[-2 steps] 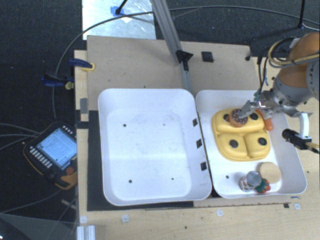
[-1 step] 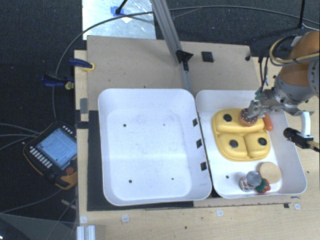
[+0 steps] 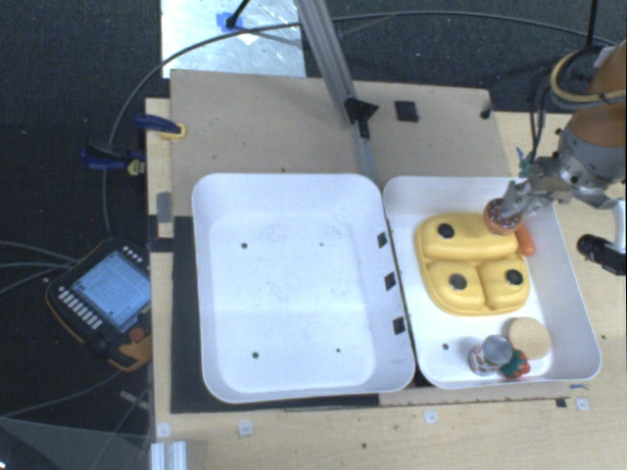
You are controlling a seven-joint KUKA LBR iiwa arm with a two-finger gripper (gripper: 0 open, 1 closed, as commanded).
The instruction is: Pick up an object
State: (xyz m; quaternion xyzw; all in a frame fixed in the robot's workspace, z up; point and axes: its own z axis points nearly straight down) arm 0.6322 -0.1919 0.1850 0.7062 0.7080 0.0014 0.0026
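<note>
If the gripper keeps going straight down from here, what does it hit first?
Most likely the yellow tray: the gripper sits over its upper right corner, with an orange piece just beside. Depth is unclear from this slanted view.

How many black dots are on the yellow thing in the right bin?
3 show on the yellow object: one on its upper lobe, two on the lower lobes. The end effector covers its upper right end, so another may be hidden.

Yellow three-lobed tray (image 3: 470, 262), orange piece (image 3: 526, 240), right bin (image 3: 578, 331).
</note>
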